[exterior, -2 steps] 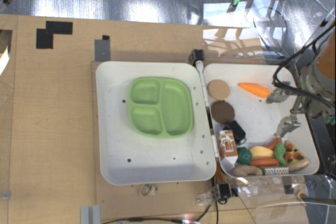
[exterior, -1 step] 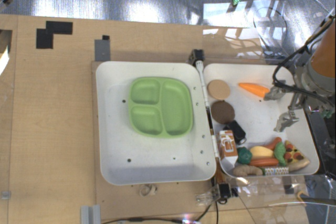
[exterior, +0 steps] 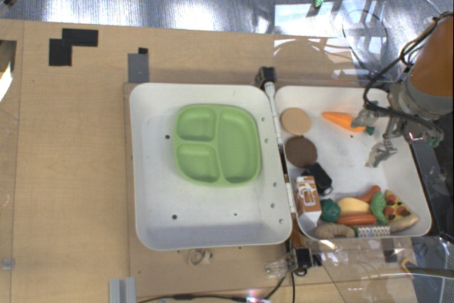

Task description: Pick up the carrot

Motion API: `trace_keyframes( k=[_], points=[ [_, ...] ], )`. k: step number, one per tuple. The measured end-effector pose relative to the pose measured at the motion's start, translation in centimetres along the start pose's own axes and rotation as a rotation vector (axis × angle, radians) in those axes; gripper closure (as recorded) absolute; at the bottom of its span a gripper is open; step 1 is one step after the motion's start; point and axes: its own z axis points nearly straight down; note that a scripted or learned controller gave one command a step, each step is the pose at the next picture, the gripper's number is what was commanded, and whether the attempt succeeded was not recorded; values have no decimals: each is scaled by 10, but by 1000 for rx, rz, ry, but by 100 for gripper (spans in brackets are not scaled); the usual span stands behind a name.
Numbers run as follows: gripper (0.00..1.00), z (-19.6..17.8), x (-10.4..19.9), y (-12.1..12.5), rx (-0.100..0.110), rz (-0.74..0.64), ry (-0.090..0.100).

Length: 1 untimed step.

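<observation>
Two white bins sit side by side on the wooden surface [exterior: 71, 174]. In the left bin [exterior: 152, 223] lies a green divided plate [exterior: 216, 144]. The right bin [exterior: 415, 181] holds the carrot [exterior: 339, 120] near its far edge, with a tan disc [exterior: 295, 120] and a brown disc [exterior: 301, 150] to its left. Toy foods are piled at the near edge [exterior: 358, 213]. The arm [exterior: 433, 74] comes in from the right, and its pincer [exterior: 381, 152] hangs over the right bin, near the carrot's green end and apart from it.
</observation>
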Motion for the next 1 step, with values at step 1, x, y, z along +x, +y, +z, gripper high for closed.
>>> trace_keyframes(
  k=[1],
  points=[
    [0,47,-31,-7,-1,137,-2]
  ],
)
